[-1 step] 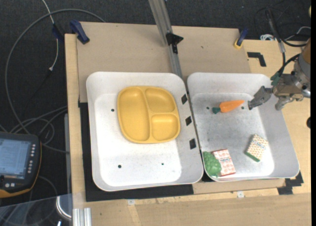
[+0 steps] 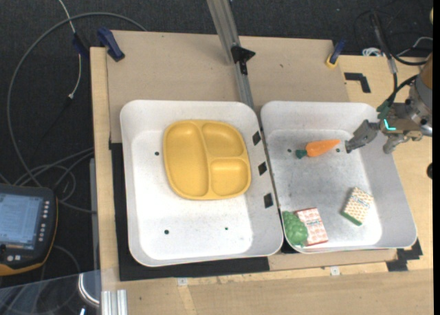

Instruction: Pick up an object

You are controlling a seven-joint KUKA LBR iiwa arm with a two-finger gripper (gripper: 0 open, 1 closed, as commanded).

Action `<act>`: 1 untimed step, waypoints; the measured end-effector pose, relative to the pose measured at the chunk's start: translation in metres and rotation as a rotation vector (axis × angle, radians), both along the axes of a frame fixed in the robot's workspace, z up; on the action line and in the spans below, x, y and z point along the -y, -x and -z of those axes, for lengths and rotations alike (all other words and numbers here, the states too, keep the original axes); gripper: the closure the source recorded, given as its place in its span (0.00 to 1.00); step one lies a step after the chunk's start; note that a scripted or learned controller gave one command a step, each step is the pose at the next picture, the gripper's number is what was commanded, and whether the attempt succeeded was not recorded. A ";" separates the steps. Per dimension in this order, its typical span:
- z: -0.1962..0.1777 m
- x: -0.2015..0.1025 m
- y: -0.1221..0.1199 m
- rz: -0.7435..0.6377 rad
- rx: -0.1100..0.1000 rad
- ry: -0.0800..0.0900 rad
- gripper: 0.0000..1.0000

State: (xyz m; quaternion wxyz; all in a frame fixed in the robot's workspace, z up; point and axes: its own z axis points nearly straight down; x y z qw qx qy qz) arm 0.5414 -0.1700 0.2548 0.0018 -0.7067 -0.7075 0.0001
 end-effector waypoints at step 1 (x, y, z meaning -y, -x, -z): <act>0.061 0.000 0.008 0.002 -0.006 -0.001 0.00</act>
